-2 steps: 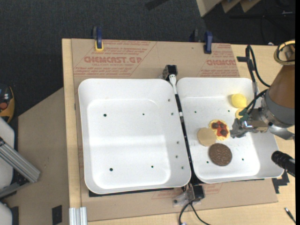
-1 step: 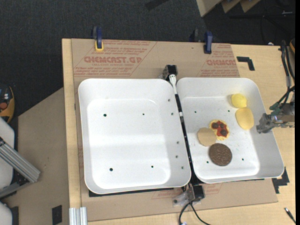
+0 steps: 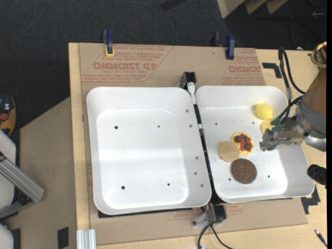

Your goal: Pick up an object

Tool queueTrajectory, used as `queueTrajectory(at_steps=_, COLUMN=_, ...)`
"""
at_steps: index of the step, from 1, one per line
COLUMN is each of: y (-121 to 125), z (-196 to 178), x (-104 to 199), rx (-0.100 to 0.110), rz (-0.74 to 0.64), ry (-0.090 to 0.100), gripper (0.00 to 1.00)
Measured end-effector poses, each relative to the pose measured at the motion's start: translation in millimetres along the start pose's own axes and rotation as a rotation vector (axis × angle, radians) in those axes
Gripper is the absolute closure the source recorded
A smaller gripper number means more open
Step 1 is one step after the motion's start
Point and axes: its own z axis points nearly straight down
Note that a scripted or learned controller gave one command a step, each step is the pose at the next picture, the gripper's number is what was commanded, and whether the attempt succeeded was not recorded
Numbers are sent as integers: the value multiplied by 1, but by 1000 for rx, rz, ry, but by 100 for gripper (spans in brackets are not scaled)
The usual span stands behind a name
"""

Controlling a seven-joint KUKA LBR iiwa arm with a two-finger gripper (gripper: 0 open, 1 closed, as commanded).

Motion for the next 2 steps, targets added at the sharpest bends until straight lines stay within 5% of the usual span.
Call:
queueTrajectory(at_steps=1, y=23, z=15, x=-72, rx=-5, rz=9, ry=-7, gripper=100)
queueTrajectory(at_steps=2, y=45, z=-55, x=-102, rx=-10, rz=3, ry=-7, gripper=100)
